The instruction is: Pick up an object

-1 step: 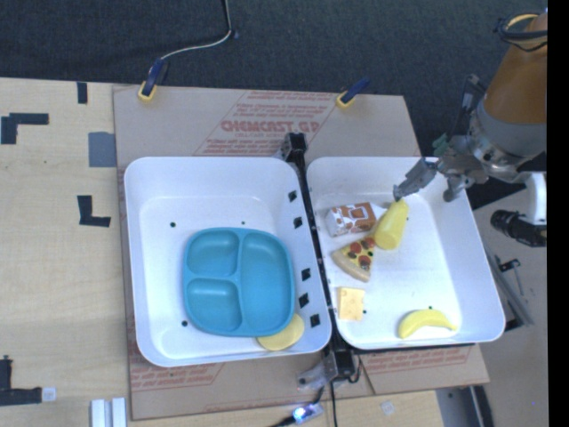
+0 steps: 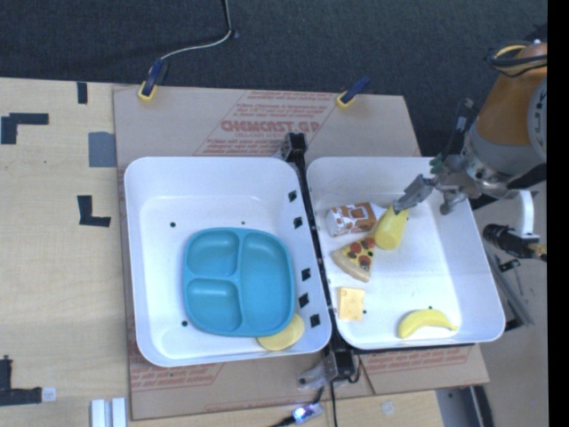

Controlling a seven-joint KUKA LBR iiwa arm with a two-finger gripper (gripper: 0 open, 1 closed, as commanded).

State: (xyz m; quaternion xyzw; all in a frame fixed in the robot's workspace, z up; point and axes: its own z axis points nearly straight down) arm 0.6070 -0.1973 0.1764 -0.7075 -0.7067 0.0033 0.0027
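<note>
The right bin (image 2: 471, 265) holds several toy foods. A yellow pear-shaped piece (image 2: 389, 228) lies near the bin's middle back. Left of it is a white and brown packet (image 2: 348, 219), and below that a pizza slice (image 2: 356, 258). A yellow cheese square (image 2: 351, 303) and a banana (image 2: 427, 323) lie towards the front. My gripper (image 2: 427, 199) hangs over the back right of this bin, open, its two grey fingers spread. The left fingertip (image 2: 404, 200) sits just above the yellow piece's top end. Nothing is between the fingers.
The left bin (image 2: 147, 238) holds a blue divided plate (image 2: 238, 280) with a pale yellow disc (image 2: 283, 334) tucked under its front edge. A black divider (image 2: 305, 238) joins the bins. The grey and orange arm (image 2: 511, 123) stands at the right.
</note>
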